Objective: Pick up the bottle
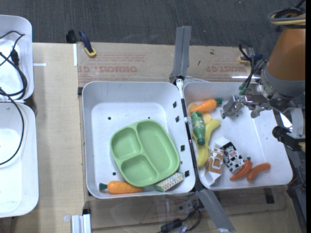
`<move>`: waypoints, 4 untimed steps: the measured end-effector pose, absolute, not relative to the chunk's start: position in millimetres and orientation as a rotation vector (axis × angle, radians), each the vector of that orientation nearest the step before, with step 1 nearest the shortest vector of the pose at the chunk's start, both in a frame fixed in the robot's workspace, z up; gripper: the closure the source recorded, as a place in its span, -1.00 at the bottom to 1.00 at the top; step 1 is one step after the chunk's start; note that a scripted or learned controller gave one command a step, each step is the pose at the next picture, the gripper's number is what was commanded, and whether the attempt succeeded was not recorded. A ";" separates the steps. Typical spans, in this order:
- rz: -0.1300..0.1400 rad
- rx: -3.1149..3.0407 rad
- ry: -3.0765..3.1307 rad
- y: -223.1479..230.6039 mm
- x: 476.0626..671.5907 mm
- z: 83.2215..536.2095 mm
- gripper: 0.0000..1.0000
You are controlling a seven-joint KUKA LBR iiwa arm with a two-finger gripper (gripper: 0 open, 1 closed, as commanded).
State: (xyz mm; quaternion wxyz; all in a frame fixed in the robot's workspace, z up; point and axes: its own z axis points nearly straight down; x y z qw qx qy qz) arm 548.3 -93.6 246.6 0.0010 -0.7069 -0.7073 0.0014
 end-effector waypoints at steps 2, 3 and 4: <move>0.002 -2.200 -2.242 -159.6 548.4 160.9 -1.00; 0.002 -2.249 -2.191 -131.0 486.9 90.9 -1.00; 0.003 -2.306 -2.135 -161.2 628.9 91.8 -1.00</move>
